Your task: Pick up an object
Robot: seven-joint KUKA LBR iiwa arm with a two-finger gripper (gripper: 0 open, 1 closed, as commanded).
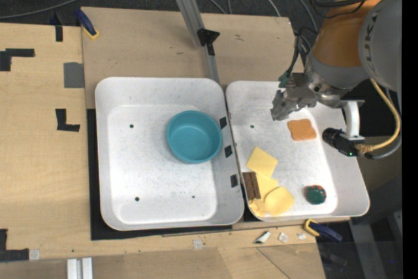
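You are in the approach step: the pincer [285, 109] hangs over the upper part of the right bin [248, 101], right of centre in the frame, and you cannot tell whether it is spread or pressed together. The nearest candidate is the orange piece [302, 130], lying just below and to the right of the pincer, with nothing seen gripped. Next, I judge, you need to shift over that piece, descend, and pinch it.
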